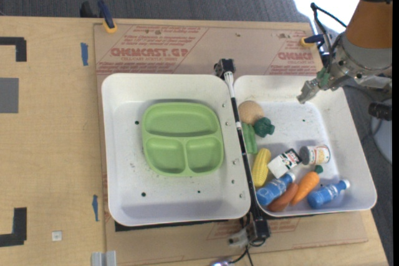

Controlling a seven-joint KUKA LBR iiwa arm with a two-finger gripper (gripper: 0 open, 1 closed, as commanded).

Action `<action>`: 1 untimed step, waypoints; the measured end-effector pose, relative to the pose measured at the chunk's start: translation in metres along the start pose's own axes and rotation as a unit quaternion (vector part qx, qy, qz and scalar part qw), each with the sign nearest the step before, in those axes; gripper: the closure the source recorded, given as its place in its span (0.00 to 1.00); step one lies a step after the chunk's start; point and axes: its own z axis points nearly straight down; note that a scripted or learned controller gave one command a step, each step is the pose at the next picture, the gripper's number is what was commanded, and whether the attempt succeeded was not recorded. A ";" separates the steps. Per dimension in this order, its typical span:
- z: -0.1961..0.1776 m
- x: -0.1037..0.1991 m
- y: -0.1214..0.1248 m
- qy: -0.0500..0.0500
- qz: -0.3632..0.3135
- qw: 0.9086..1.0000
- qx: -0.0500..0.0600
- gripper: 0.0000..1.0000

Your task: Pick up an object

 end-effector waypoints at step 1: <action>0.018 0.015 0.063 0.001 0.070 0.998 0.000 1.00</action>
